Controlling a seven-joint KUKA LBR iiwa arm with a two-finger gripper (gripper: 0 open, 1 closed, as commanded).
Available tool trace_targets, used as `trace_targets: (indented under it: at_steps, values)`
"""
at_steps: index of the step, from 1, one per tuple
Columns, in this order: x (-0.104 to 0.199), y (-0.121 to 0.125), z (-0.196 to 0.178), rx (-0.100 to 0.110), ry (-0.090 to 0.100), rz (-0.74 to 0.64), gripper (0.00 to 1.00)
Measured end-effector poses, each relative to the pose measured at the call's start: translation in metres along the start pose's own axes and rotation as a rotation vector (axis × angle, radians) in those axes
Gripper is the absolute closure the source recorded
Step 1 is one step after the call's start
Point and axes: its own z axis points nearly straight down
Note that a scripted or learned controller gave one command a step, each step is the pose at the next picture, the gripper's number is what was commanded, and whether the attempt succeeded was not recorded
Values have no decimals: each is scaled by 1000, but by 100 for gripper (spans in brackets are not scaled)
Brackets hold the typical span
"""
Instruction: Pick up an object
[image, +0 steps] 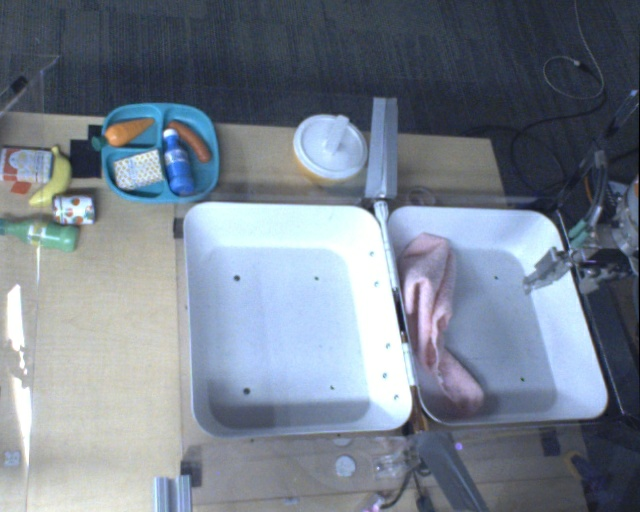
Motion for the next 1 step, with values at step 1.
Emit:
trace_targets:
  at_steps: [1]
  values:
    - [48,24,101,2,0,-99,0]
